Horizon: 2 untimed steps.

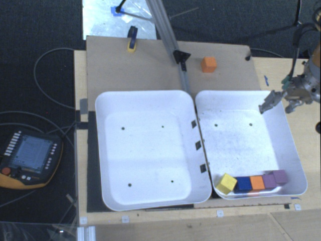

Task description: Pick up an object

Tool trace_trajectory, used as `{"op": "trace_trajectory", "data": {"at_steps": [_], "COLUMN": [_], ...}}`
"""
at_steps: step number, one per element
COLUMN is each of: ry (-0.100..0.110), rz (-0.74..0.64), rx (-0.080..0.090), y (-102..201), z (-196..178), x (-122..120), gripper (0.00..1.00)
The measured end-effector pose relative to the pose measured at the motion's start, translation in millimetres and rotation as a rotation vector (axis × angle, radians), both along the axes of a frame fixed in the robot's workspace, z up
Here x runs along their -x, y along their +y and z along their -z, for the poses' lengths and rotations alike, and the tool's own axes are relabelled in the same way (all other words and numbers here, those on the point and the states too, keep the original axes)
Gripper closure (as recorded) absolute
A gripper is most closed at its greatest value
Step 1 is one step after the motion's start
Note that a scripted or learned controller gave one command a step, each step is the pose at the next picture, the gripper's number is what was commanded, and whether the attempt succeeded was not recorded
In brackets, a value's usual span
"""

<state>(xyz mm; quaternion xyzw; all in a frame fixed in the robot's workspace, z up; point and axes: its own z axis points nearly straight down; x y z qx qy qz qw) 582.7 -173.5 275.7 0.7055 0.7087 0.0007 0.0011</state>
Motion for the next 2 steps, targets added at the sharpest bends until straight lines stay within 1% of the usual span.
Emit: {"op": "trace_trajectory", "data": {"at_steps": [1, 2], "ry": [-0.002, 0.002], "rz": [-0.001, 0.008], "rx": [0.000, 0.001], "y": [2, -31], "z": [-17, -12], "x": [6, 58], "gripper": [0.00, 0.00]}}
